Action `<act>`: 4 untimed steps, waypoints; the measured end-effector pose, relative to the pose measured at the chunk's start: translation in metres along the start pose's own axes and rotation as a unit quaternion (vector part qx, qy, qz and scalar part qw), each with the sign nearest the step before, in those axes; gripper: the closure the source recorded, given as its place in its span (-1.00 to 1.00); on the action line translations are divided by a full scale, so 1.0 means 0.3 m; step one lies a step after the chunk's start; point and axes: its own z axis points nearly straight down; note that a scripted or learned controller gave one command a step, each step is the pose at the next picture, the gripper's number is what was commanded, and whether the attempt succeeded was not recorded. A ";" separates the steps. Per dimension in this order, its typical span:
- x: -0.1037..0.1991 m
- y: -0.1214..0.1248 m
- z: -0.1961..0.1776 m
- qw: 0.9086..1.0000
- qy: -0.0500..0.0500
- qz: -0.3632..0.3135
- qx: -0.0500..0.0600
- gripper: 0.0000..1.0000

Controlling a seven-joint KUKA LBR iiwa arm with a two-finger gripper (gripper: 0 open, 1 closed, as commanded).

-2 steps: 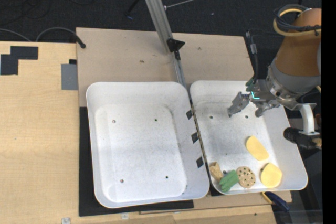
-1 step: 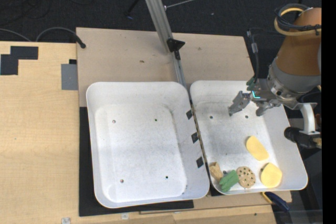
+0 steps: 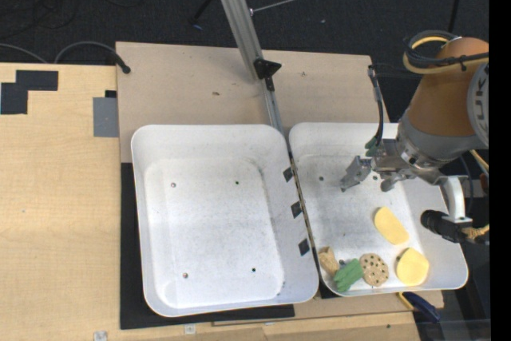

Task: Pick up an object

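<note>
My gripper [image 3: 368, 177] hangs over the middle of the right bin [image 3: 319, 141], its two grey fingers spread apart with nothing between them. Below it lie a yellow oval piece [image 3: 391, 226] and a second yellow piece [image 3: 413, 267] near the bin's front right corner. Along the front wall sit a round brown cookie [image 3: 373, 269], a green object [image 3: 348, 275] and a small tan piece [image 3: 327, 259]. All of these lie apart from the gripper, toward the front of the bin.
The left bin [image 3: 152, 141] stands beside the right one, with black clips [image 3: 295, 208] along the shared wall. A slanted metal rail [image 3: 239, 20] rises behind the bins. The grey and orange arm [image 3: 447, 104] fills the right side.
</note>
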 end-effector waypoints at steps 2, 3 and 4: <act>0.000 0.024 0.346 1.000 -0.001 0.000 -0.004 -1.00; -0.004 0.024 0.308 1.000 0.000 0.004 -0.004 1.00; -0.014 0.028 0.098 1.000 -0.001 0.000 -0.006 1.00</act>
